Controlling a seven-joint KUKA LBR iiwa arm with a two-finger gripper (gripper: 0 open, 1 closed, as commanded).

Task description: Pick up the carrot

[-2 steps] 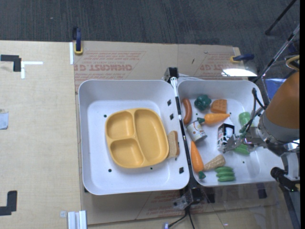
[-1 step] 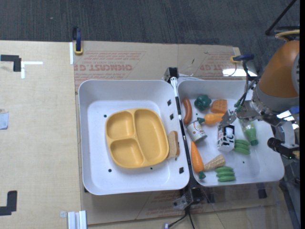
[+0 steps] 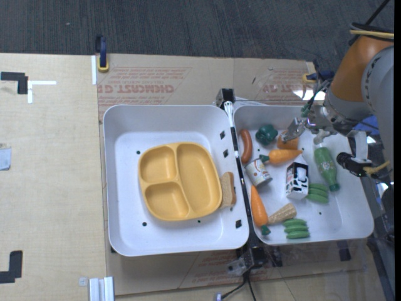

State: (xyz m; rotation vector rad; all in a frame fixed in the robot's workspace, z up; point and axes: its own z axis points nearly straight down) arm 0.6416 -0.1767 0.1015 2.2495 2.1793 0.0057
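Two carrot-like items lie in the right bin (image 3: pixel 351 227). The upper carrot (image 3: pixel 285 157) lies crosswise near the bin's middle, green end toward the divider. The lower carrot (image 3: pixel 257 207) lies along the divider wall, green end toward the front. Both rest on the bin floor; neither is lifted. The gripper (image 3: pixel 293 132) hangs just above and behind the upper carrot, close to it. I cannot tell whether it is open or closed, nor whether it touches anything. I see nothing held in it. Close around the upper carrot are a can (image 3: pixel 258 172), a carton (image 3: pixel 297 180), a sausage (image 3: pixel 245 144) and a dark green vegetable (image 3: pixel 266 133). A green bottle (image 3: pixel 326 167) lies further right. Corn (image 3: pixel 282 214) and pea pods (image 3: pixel 296 229) lie by the lower carrot. The left bin (image 3: pixel 119 168) holds a yellow plate (image 3: pixel 178 180) and a bread slice (image 3: pixel 227 189). My assessment: the approach looks nearly complete, while the grasp and lift remain to be done. The neighbours leave little room for error.
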